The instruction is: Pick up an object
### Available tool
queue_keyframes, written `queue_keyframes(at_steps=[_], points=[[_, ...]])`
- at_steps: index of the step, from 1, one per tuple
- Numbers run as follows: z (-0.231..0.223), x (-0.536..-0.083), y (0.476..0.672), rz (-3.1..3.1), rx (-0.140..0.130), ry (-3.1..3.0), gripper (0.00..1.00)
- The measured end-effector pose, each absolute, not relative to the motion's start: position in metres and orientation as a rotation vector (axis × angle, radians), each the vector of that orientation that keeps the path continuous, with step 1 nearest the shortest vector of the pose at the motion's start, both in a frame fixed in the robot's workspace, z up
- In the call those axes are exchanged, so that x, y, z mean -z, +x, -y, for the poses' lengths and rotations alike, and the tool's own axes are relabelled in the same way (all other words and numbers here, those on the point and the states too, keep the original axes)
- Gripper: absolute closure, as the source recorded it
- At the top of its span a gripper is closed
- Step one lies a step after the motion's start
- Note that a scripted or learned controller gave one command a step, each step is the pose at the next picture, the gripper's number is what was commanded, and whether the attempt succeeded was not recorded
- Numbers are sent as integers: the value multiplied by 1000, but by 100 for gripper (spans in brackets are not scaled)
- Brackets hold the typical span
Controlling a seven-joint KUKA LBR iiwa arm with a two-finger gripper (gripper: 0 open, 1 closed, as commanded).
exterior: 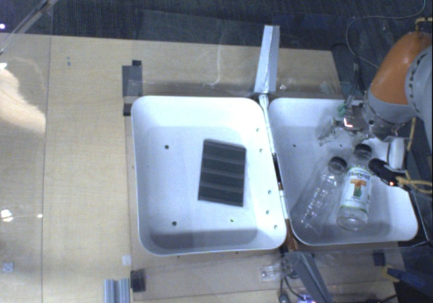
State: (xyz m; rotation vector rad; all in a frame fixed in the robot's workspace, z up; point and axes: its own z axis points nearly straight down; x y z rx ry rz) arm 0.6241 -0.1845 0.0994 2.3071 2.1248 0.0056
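1. The end effector [369, 147] is seen low over the far side of the right bin [298, 129], just beyond the two bottles; whether it is released or clenched cannot be told, as that part is blurred.

2. Nothing is seen to be grasped.

3. Two clear bottles are noted in the right bin, lying side by side and touching or nearly so. The labelled bottle [354, 197] lies nearest the end effector, cap end [364, 151] towards it. The plain bottle [318, 193] lies on its far side from the arm, towards the left bin [155, 159].

4. One dark ribbed block [222, 172] is recorded flat in the middle of the left bin, well apart from the end effector.

5. Risks are judged as follows:
   - A round, smooth bottle may be rolled aside or squeezed out of a closing grip, if it is not taken across its middle.
   - The neighbouring bottle may be struck on descent, as little gap is left between the two.
   - The bin wall beside the arm may be fouled, as the labelled bottle lies close to it.
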Motion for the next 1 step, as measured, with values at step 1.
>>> queue_keyframes(at_steps=[1], points=[[182, -89, 586, -2322, -10, 2101, 0]])
